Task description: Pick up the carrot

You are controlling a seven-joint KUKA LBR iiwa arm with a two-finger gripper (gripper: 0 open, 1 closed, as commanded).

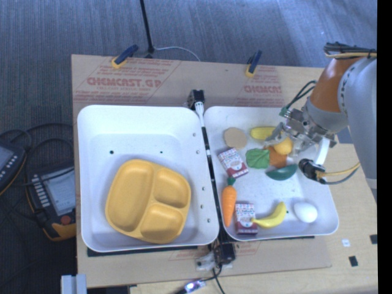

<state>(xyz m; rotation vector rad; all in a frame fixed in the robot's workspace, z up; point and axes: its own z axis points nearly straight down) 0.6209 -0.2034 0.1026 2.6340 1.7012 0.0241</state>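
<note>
Carrot (228, 204) lies lengthwise at the right bin's (327, 228) left wall, green top toward a small carton (233, 162), tip beside another carton (245, 218). The gripper (288, 141) hovers well apart, over the clustered toy foods; its opening cannot be told. A good approach would descend across the carrot's middle, clear of both cartons.

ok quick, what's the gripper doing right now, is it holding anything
Gripper: cannot tell whether open or closed. It sits low over the yellow and orange toys in the right bin, with nothing visibly held. The carrot lies apart from it, untouched.
</note>
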